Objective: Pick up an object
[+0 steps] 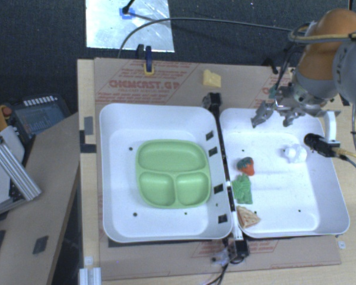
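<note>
The two-finger gripper (272, 122) of the grey arm with an orange band (335, 37) is seen above the far part of the right shallow white bin (320, 218), close to its far wall. Its two fingers (258, 120) are spread apart and pointed downward, and no object is gripped between them.

Four small things are found in the right bin. A small red object with a green top (245, 165) is placed near the bin's left wall, about midway between far and near. Just nearer than it, a flat green leaf-shaped piece (242, 189) is laid, and the two appear to be touching or almost so. Nearer again, in the near left corner, a tan wedge-shaped piece (248, 217) is seen, just beside the green piece. A small white crumpled lump (293, 153) is set apart from these three, toward the right side of the bin, nearer than the gripper and to its right. None of the four is touched by the fingers.

The left shallow white bin (115, 159) is occupied by a pale green plastic plate with three compartments (171, 174), which is laid flat at about the middle of the bin floor. Both bins are carried on a brown cardboard sheet (166, 79), on whose far part a small yellow block (212, 78) is seen, well apart from the bins' contents.
</note>
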Action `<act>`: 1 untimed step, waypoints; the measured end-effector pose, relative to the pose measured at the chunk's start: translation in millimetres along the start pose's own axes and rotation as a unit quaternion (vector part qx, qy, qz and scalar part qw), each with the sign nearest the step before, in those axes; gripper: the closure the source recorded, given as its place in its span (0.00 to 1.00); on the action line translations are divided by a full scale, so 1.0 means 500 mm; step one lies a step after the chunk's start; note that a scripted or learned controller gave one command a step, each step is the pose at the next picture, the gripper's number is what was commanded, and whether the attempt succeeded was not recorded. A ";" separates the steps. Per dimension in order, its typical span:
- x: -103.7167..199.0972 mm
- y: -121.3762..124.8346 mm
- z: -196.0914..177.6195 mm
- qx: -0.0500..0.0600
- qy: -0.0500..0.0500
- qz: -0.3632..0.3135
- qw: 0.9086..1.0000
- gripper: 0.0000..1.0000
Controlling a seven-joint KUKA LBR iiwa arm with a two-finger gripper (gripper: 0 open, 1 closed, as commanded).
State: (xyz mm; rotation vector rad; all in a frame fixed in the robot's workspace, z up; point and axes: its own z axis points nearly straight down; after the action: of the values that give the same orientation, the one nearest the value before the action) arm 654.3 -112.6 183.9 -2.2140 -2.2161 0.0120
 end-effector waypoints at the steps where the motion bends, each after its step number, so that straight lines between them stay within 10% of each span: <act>1: 0.001 0.006 -0.017 -0.007 -0.001 -0.001 1.000 0.00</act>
State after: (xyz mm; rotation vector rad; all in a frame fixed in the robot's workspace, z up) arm 657.4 -112.4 192.6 -2.2189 -2.2258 -0.0013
